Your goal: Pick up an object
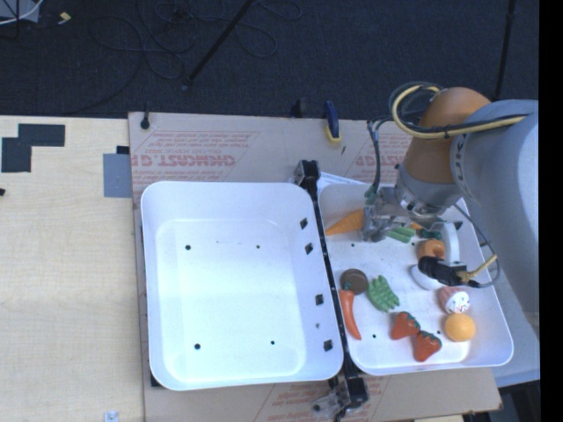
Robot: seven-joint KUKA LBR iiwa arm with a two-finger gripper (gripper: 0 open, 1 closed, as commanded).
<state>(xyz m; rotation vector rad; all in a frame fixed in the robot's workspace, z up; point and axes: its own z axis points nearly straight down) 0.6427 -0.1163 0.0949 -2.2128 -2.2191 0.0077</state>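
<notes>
Jaws first: you cannot tell from this slanted overhead angle whether they stand wide or narrow, because the wrist hides them. The gripper (376, 230) sits low at the far end of the right bin (501, 357), and nothing can be seen held in it. It is placed between two likely picks: an orange wedge (345, 223) just beside it toward the left bin (229, 297), and a green piece (407, 233) just beside it on the other side. Either seems to be what you are after, and the low pose suggests a grasp attempt at that spot. Watch the crowding: the wedge lies near the wall between the bins, which leaves little room on that side. Farther toward the near end lie a brown disc (354, 280), a red pepper (350, 313), a leafy green toy (383, 293), two strawberries (405, 325) and an orange ball (458, 327), all well apart from the gripper and out of its way.
</notes>
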